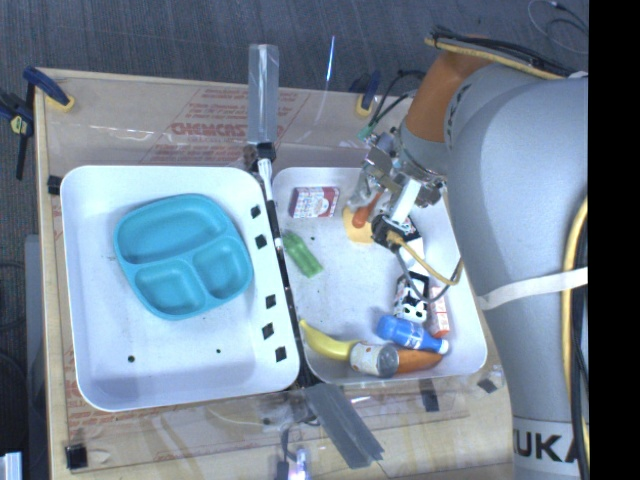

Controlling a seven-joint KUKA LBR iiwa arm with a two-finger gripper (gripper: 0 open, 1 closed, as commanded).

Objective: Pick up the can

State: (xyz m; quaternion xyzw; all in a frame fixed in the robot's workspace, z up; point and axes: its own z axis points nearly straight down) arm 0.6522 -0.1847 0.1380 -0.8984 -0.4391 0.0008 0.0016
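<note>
The can [313, 202], short with a red and white label, lies on its side near the far left corner of the right bin [340, 288]. My gripper [385, 196] hangs over the far right part of the same bin, to the right of the can and apart from it. A yellow and orange toy [359, 218] lies just left of and below the gripper, touching or nearly touching it. Nothing is visibly held between the fingers.
The right bin also holds a green piece [302, 255], a banana [328, 341], a round silver-ended object [378, 358] beside an orange carrot [418, 361], a blue bottle [410, 333] and a black-and-white item [412, 293]. A blue divided plate [183, 254] lies in the left bin.
</note>
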